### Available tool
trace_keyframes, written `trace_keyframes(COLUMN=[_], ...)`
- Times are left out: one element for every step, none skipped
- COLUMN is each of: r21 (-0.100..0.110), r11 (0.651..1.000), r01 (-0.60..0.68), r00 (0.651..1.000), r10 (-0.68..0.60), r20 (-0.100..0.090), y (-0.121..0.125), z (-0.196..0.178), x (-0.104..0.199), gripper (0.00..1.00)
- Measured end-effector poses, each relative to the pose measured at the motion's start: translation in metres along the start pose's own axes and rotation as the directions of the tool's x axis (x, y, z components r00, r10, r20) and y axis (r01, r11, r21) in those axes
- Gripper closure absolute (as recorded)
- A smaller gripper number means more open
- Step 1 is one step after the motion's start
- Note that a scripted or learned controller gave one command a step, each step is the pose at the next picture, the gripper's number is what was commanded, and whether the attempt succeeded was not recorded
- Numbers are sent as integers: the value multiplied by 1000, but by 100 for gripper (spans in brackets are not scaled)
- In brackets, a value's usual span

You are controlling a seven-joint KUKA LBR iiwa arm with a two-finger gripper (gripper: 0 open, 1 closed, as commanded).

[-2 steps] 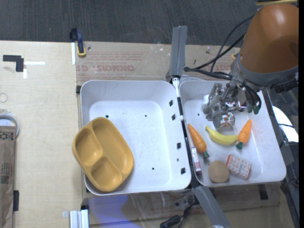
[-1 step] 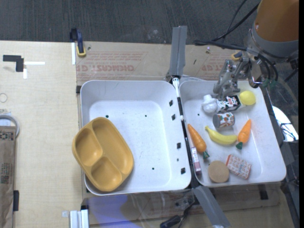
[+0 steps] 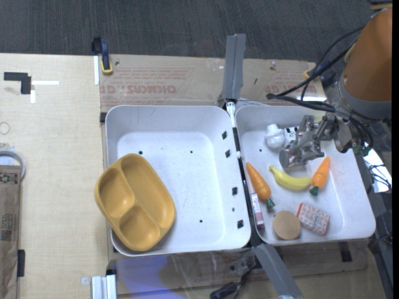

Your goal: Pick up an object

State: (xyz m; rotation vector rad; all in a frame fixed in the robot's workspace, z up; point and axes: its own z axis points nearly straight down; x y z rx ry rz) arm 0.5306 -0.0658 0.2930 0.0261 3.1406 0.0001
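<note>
The grey metal tool hangs low in the right-hand shallow white bin, just above the far end of the yellow plastic banana; I cannot tell whether it is apart or together. Around it lie a white crumpled lump to the left, a small orange carrot to the right, a larger orange carrot, a tan round disc and a red-patterned packet nearer. A yellow divided plastic tray leans on the left white bin's near-left corner.
</note>
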Motion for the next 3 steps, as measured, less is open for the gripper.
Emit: trace_keyframes(r21=[0, -1, 1], r11=[981, 945, 913], r01=[196, 326, 409], r00=[981, 945, 913], r10=[-196, -326, -409], r20=[1, 0, 3], y=[-36, -88, -129], z=[32, 123, 89], x=[-23, -5, 20], gripper=[100, 100, 100])
